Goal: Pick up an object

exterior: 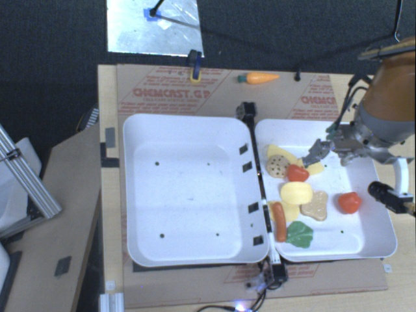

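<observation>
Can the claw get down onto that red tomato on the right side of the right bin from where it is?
Probably yes. The red tomato lies alone on bare bin floor, apart from the toy pile. The claw hangs over the pile to its left, so a short sideways shift looks unobstructed.

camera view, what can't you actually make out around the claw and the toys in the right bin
- Claw: small and blurred, so fingers open or shut cannot be told.
- Yellow piece under the claw: partly covered by it and by the red toy, so contact with the claw is unclear.
- Arm: cut off by the right edge.
- Cookie: too small to read surface detail.
</observation>
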You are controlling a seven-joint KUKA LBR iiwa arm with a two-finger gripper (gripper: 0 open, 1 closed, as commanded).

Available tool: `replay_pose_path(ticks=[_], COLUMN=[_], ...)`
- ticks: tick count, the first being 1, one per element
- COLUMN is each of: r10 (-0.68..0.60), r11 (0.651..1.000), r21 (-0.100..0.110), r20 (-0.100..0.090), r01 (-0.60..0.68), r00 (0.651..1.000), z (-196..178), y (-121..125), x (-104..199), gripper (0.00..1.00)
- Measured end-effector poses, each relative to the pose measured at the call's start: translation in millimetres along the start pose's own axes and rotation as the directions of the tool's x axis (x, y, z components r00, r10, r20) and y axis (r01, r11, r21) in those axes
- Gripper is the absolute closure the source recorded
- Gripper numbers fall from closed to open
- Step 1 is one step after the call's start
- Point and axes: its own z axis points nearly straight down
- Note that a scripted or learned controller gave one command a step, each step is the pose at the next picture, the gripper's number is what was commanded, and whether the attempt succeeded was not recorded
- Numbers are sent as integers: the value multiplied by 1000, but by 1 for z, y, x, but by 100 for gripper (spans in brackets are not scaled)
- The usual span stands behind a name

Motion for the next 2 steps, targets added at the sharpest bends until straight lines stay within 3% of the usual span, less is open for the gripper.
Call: replay_pose_path(ticks=[1, 2], r10=[-13, -8], r11=[1000, 1000], r21=[3, -21], r20=[-5, -4], r01=[13, 8], r00=[1000, 1000], z=[51, -123], y=[28, 58], x=[125, 175], gripper=[0, 0])
